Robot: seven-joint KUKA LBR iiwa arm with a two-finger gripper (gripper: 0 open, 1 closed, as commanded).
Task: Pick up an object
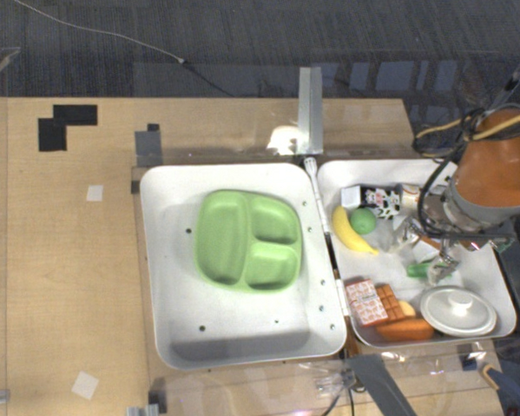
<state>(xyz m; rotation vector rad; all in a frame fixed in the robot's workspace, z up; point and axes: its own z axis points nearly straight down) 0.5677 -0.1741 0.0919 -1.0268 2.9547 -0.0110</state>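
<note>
Two shallow white bins sat side by side on the bench, the left bin (167, 251) holding a green divided tray (247, 239). The arm's gripper (429, 253) hung low inside the right bin (506, 294), among a banana (352, 233), a green ball (362, 220), a white lidded bowl (457, 311) and a hot dog (405, 329). Whether anything sat between its parts could not be made out.
</note>
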